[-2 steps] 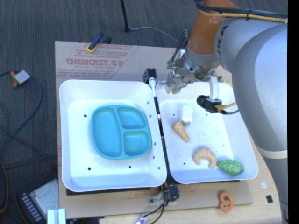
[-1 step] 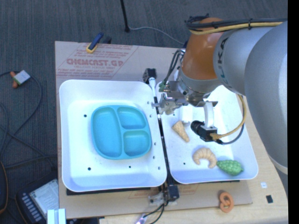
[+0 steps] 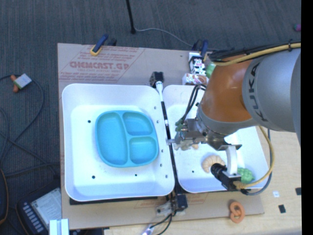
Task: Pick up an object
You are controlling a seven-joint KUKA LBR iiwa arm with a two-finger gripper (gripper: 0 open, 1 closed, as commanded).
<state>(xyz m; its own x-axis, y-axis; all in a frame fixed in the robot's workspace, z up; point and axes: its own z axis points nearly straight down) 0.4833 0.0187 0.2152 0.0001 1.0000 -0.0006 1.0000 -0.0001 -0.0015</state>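
Arm over right bin [image 3: 254,141]; gripper [image 3: 188,140] (finger state cannot be told) near left wall. Centre above tan pastry [image 3: 212,162] before descending, avoiding green toy [image 3: 245,175].

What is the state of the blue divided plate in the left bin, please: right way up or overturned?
Right way up: the blue divided plate lies flat in the left bin, its three hollow compartments facing upward.

Board [image 3: 105,65] reads "CHEMCAST GP" — arm [image 3: 274,89] (partly) "KUKA".
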